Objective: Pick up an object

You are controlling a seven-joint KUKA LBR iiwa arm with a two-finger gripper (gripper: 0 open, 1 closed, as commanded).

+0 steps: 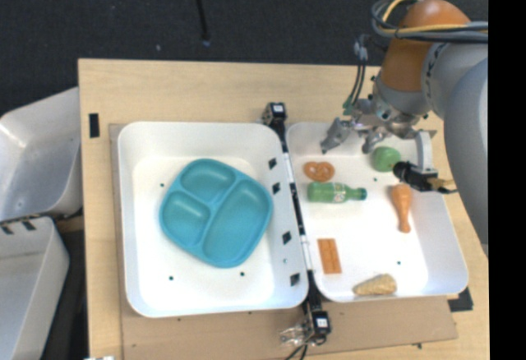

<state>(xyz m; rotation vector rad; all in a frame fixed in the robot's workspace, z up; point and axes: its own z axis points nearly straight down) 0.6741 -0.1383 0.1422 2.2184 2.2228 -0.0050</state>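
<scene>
My gripper point(352, 139) hangs over the far end of the right bin point(436, 268), its fingers spread open with nothing between them. Just below it lies a brown pretzel-like piece point(320, 171). A green bottle point(335, 194) lies on its side a little nearer the camera. A green round fruit point(384, 158) sits right beside the gripper, to its right. Further right lies an orange drumstick-shaped piece point(402, 206).
An orange flat block point(329, 256) and a tan bread piece point(375, 286) lie at the right bin's near end. The left bin point(136, 268) holds a blue divided plate point(216, 212). A ridge with black clips point(288, 210) separates the bins.
</scene>
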